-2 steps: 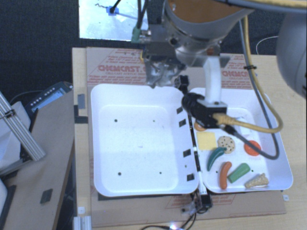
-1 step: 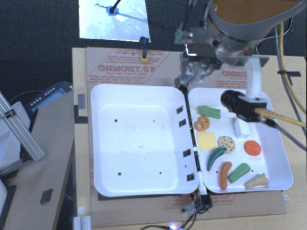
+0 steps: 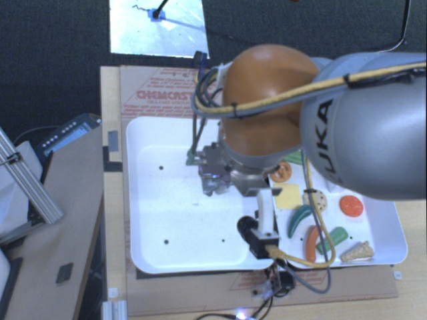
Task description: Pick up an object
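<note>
My gripper [image 3: 213, 179] hangs over the right part of the left white bin [image 3: 160, 205], under the orange wrist band. The right bin [image 3: 393, 239] holds several toy foods. Among them are an orange ring [image 3: 281, 172], a yellow square [image 3: 288, 196], a speckled cookie [image 3: 315, 201] and a curved green piece [image 3: 299, 220]. There are also an orange-red round piece [image 3: 351, 206], an orange stick [image 3: 311, 243], a second green piece [image 3: 335, 237] and a beige wedge [image 3: 357, 251]. The arm hides the far part of the right bin. I see nothing in the gripper.
Both bins rest on a cardboard sheet [image 3: 160, 95] with red lettering. A shiny panel [image 3: 157, 19] lies behind it. To the left stand a grey device [image 3: 67, 133] and an aluminium rail [image 3: 27, 182]. Loose cables [image 3: 287, 282] lie at the front edge.
</note>
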Robot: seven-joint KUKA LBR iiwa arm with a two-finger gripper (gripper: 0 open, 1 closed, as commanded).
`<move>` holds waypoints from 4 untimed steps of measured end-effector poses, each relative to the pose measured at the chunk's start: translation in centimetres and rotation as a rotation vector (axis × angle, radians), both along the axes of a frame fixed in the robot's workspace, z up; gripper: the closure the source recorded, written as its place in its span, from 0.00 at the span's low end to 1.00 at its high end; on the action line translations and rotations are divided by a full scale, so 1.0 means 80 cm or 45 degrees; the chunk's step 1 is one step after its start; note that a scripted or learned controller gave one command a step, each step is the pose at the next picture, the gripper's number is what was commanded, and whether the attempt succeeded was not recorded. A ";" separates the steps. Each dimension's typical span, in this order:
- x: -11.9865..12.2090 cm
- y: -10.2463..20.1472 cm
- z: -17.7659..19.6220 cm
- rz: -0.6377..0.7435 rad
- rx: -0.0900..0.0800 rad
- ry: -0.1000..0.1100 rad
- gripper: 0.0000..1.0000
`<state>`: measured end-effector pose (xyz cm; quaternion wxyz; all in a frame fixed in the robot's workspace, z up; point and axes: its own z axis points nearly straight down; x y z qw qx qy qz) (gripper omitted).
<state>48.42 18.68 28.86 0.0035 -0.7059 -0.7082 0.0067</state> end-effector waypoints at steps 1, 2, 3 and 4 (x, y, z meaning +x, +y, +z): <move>0.002 0.063 -0.037 0.005 0.006 -0.013 1.00; 0.004 0.060 0.191 0.002 0.018 -0.042 1.00; 0.003 0.060 0.159 -0.001 0.006 -0.019 1.00; 0.003 0.060 0.174 0.004 0.008 -0.022 1.00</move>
